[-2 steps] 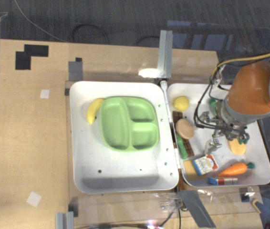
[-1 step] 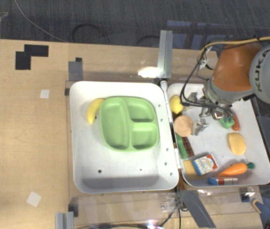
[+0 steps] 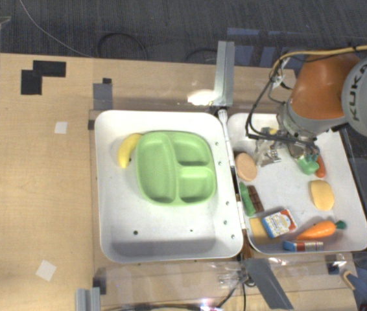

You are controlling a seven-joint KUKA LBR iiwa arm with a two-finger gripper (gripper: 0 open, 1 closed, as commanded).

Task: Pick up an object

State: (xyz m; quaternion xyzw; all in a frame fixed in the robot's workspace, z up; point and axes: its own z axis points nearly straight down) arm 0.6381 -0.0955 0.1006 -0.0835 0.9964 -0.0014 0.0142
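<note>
My gripper [image 3: 286, 153] hangs low over the back of the right bin [image 3: 360, 203], under the orange wrist band. Just right of it lies a green and red toy [image 3: 310, 166]. To its left a tan round cookie-like piece [image 3: 246, 168] rests near the bin's left wall. A yellow lemon-shaped piece [image 3: 322, 195] lies at the right, an orange carrot [image 3: 318, 230] near the front, and a small white and blue box [image 3: 278, 222] beside it. A brown bar [image 3: 253, 199] with a green piece lies along the left wall. I see nothing between the fingers.
The left bin [image 3: 115, 225] holds a green divided tray [image 3: 174, 167] and a yellow banana [image 3: 127, 149] at the tray's left. A blue and red marker [image 3: 302, 245] lies at the right bin's front edge. A metal post [image 3: 224, 73] stands behind the bins.
</note>
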